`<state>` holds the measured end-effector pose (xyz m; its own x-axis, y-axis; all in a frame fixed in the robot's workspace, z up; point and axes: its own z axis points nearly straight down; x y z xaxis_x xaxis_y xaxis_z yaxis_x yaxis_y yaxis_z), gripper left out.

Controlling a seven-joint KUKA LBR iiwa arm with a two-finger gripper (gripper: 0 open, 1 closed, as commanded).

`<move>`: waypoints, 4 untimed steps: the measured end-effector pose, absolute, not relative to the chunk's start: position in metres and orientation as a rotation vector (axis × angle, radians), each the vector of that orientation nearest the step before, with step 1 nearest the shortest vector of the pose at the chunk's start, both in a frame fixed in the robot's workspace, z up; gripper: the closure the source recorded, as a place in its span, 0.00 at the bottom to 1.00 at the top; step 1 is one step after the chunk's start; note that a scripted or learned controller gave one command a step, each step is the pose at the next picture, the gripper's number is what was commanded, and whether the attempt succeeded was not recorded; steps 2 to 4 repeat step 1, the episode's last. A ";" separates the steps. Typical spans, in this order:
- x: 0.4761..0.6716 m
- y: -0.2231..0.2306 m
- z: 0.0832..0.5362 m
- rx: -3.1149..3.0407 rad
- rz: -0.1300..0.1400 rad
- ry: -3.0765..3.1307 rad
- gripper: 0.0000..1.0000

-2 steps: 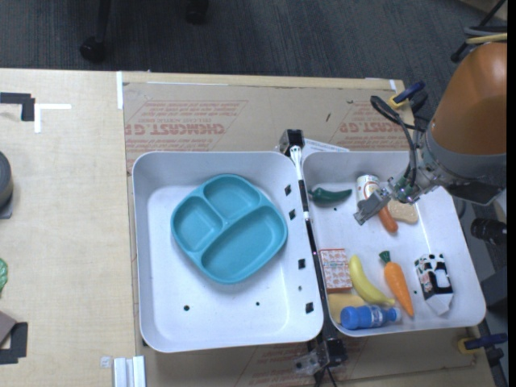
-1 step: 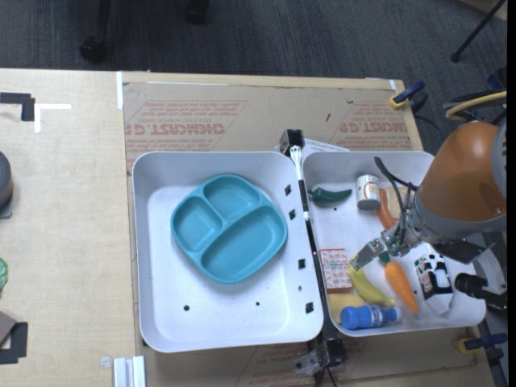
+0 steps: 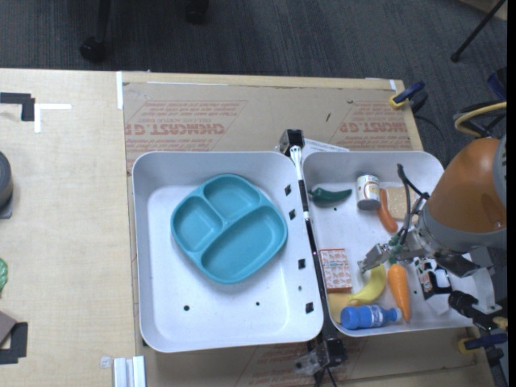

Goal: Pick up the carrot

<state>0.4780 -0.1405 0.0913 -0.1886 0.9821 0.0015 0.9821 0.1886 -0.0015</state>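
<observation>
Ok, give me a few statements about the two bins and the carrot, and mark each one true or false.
1. The carrot lies in the right bin. True.
2. The blue plate sits in the right bin. False: it sits in the left bin.
3. The banana lies beside the carrot. True.
4. The blue bottle stands upright on the plate. False: it lies on its side in the right bin, near the carrot's tip.
5. The claw is above the left bin. False: it is over the right bin, near the carrot's top.
</observation>
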 end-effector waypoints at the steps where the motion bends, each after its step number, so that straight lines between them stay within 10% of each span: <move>1: 0.480 -0.141 0.100 -2.008 -0.002 -2.418 1.00; 4: 0.480 -0.141 0.100 -2.008 -0.002 -2.418 1.00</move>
